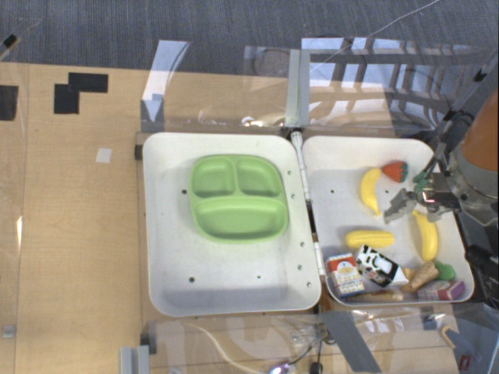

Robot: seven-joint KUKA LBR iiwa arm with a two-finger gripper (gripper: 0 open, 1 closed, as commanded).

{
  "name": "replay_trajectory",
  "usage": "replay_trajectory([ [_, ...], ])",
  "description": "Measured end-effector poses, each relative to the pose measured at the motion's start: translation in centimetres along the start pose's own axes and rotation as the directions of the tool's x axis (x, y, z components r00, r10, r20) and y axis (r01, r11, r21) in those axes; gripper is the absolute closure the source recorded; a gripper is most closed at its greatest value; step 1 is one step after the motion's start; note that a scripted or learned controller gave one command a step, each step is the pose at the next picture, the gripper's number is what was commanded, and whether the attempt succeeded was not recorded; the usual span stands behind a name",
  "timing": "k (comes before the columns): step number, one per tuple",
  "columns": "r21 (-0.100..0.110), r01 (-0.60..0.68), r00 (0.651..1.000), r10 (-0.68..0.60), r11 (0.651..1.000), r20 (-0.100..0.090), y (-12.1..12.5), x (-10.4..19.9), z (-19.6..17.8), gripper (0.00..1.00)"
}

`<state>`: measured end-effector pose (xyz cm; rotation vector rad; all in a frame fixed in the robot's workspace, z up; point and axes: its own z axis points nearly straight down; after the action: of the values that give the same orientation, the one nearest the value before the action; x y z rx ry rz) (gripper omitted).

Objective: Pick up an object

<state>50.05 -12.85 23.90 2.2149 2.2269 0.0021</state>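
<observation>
Over the right bin [331,158], the gripper [412,203] hung with its fingers spread apart and nothing between them. One banana [370,190] lay just to its left, a second [426,235] just below it, a third [369,238] nearer the front with small packets. Beside it, the left bin [168,232] held a green divided plate [237,197] on the wooden bench [70,232].

**Arm reaching over the right bin**

The grey arm enters from the right, its orange band at the frame edge. The gripper [411,205] hangs low over the right bin [335,158], its fingers spread apart, holding nothing.
</observation>
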Motion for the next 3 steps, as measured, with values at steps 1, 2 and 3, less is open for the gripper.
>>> replay_trajectory([
  [1, -0.002, 0.212, 0.977, -0.212, 0.977, 0.001, -1.2, 0.9, 3.8, 0.0],
  [2, -0.013, -0.097, 0.995, 0.097, 0.995, 0.0, 3.1, 2.5, 14.8, 0.0],
  [3, -0.003, -0.008, 1.0, 0.008, 1.0, 0.001, 3.4, 4.0, -2.4, 0.0],
])
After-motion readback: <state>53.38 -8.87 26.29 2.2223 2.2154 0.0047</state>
